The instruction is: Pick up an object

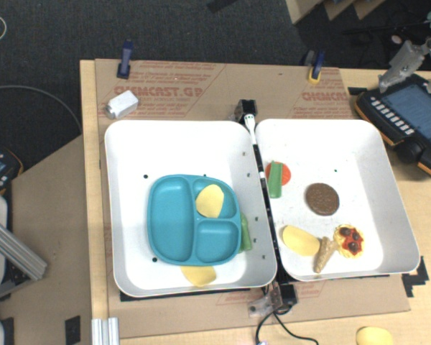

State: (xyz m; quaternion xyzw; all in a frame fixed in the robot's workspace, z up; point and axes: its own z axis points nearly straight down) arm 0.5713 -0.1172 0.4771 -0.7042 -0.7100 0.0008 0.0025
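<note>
Two white bins on the tabletop (93,214). Left bin (126,157): teal divided tray (174,221) with a yellow piece (210,201) in its far-right compartment, another yellow piece (199,274) at the tray's near edge, green item (245,234) wedged by the right wall. Right bin (359,146): green-and-orange toy (276,177) against the left wall, brown round cookie (322,198) mid-bin, yellow piece (299,240), tan stick (325,255) and red-topped item (350,240) crowded near the front.

Risks: front cluster touching, so a pick may nudge neighbours or grab two; cookie lies flat, likely slips; wall-hugging items block a finger.

Arm pose, hand opening and contents: cannot tell from this frame.
</note>
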